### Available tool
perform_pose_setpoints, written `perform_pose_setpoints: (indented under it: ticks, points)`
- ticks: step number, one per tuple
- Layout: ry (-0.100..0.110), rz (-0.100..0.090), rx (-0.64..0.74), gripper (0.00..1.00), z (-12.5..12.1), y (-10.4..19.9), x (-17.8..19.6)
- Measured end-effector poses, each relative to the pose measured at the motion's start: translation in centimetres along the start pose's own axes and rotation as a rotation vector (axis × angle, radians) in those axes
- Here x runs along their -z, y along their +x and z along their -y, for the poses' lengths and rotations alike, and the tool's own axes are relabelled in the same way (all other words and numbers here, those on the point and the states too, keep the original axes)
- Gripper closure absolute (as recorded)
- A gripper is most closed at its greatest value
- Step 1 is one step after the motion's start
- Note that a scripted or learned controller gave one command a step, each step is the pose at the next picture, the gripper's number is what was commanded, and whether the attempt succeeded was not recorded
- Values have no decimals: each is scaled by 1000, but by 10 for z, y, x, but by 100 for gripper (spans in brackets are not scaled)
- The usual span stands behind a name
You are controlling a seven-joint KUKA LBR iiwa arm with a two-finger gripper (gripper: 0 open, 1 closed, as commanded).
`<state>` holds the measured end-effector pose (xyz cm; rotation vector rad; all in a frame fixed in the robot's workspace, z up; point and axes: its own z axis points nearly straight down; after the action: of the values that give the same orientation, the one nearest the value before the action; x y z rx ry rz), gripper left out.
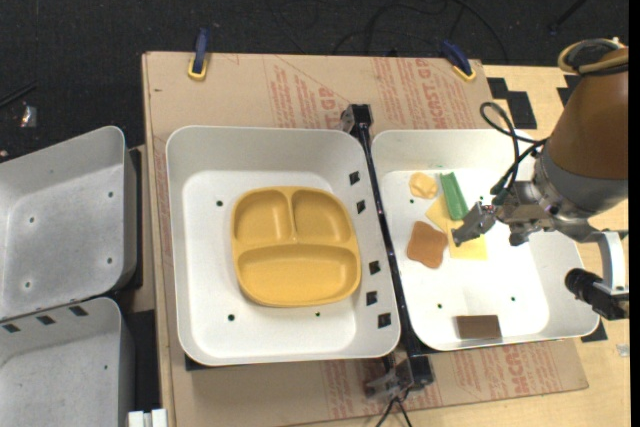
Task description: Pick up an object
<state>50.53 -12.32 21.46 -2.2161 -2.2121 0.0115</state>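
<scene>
The small pieces in the right bin [560, 305] look like play food: a green stick [453, 195], a pale yellow lump [424, 184], a yellow flat piece [437, 212] beside it, a brown slab [427, 244] and, under the gripper [468, 230], another yellow flat piece [470, 249]. Apart from them, near the bin's front edge, lies a darker brown rectangle [478, 326].

All of them seem light and rigid, probably smooth plastic, so weight is no worry but slipping is. The flat ones lie low on the bin floor and offer little edge for two fingers. The green stick (narrow, with some height) looks the easiest to pinch across its short width; the brown slab could be taken across its narrower sides.

The gripper sits low among the cluster, just beside the brown slab and over the yellow flat piece. Whether it is spread or closed, I cannot tell, and nothing is visibly held.

The left bin [200, 165] holds a yellow divided tray [296, 247], well apart from the arm.
</scene>
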Motion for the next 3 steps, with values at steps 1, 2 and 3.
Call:
perform_pose_setpoints:
  ticks: [1,2,3]
  points:
    - [-12,2,3,0,-3,0,6]
    - [-9,1,1,0,-3,5,-38]
    - [-8,1,0,0,0,4,-82]
